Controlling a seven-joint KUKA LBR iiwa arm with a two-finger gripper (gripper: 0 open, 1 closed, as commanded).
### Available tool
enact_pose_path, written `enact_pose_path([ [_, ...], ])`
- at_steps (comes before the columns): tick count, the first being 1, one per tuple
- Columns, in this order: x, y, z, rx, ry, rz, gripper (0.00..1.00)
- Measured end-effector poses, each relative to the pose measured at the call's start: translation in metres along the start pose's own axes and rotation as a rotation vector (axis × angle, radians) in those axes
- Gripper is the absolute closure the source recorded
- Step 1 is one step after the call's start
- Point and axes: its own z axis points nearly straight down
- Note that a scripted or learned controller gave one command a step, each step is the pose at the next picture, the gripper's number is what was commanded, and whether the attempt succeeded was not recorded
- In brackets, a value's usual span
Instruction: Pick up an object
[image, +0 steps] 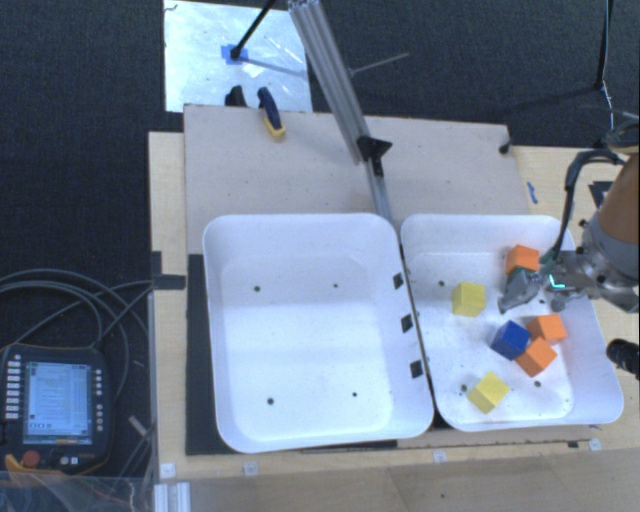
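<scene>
Reaching in from the worktop's right edge, the hand (520, 290) sits low inside the right bin (590, 400), its dark fingers pointing left among the blocks. Whether it is released or clenched I cannot tell from here; nothing shows between the fingers.

All the blocks lie in that bin. An orange block (521, 259) is just behind the hand, toward the worktop's far edge. A yellow block (468, 298) stands a little apart to its left. A blue block (510, 339) lies just in front of the hand, touching or nearly touching two more orange ones (545, 327) and (536, 356). Another yellow block (489, 392) rests alone near the bin's front edge. The left bin (230, 250) is not in play.

To my eye the step is settling on one block and closing on it. The cluster of blue and orange looks awkward: fingers could catch two at once or nudge them aside. The yellow block on the left seems the cleaner choice, with room on both sides. The hand should come straight down, square to its faces, then close firmly before lifting.
</scene>
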Motion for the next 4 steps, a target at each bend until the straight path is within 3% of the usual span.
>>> enact_pose_path([
  [1,0.0,0.001,-0.002,-0.004,-0.001,0.001,0.0],
  [2,-0.01,0.002,0.047,0.001,0.0,0.003,0.0],
  [3,-0.008,0.004,0.102,-0.013,-0.01,0.003,0.0],
  [4,-0.008,0.005,0.113,-0.005,-0.003,0.002,0.0],
])
